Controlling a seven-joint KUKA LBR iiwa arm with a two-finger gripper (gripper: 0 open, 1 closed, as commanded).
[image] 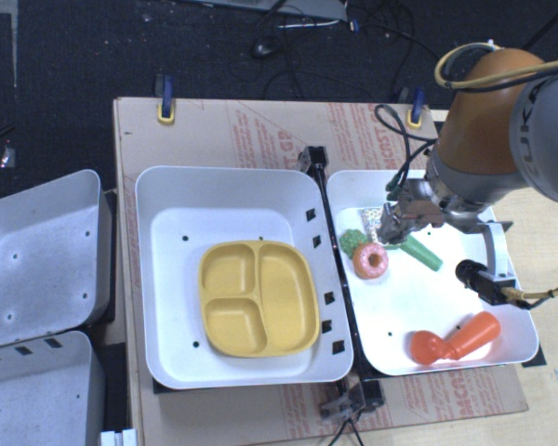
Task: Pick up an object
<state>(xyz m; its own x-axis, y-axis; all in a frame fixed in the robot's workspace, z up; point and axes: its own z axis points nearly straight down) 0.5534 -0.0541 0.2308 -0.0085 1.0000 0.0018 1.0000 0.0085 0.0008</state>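
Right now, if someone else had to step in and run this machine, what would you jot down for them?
Gripper: low over the far left part of the right bin; whether its fingers are open or shut cannot be told, and nothing is seen held.
Right bin: pink donut just below the gripper, green piece beside the donut, green stick, a crumpled silvery item near the gripper, orange-red toy at the near edge.
Left bin: yellow divided plate.
Done: the arm is over the objects. Left: grasp one and lift it.
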